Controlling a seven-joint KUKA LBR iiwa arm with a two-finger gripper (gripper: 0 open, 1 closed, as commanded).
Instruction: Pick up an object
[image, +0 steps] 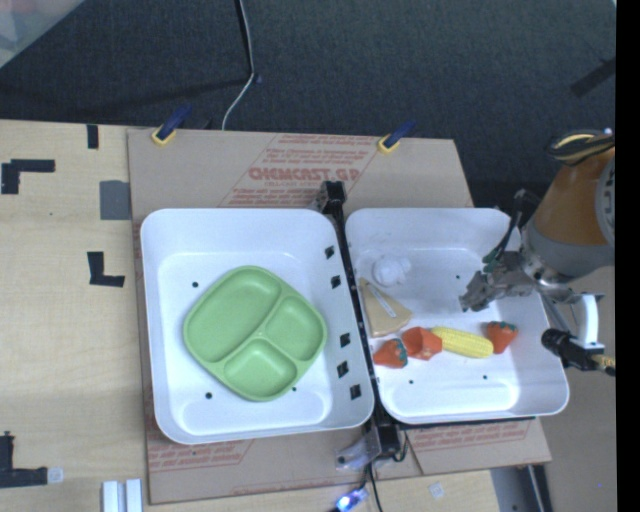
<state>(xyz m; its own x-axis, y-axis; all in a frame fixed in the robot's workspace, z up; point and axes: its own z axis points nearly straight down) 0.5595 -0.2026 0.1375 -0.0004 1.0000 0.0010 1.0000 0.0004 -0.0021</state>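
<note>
Corn cob (462, 343), yellow, lies on its side on the floor of the right bin (440, 405), toward the near half. Just right of it, touching or almost touching its tip, sits a small orange-red piece with a green top (501, 334). Just left of it sit two more orange-red pieces (408, 347), close together, one with a green stem. A tan wedge-shaped piece (382, 310) lies farther left, against the bin's left wall. A small clear or white object (390, 270), hard to make out, rests beyond the wedge.

The end effector (483, 291) hangs over the right part of this bin, just beyond the corn and the right-hand orange piece. It is dark and small in view, so I cannot tell how it is set or whether it has hold of anything. The grey arm with its orange band (580, 205) reaches in over the bin's right wall.

The far half of the right bin's floor is mostly open, as is the near strip by its front rim.

The left bin (165, 240) holds a green divided plate (255, 331), with open white floor all around it. Both bins rest on brown cardboard (300, 170) on the desk (60, 300).
</note>
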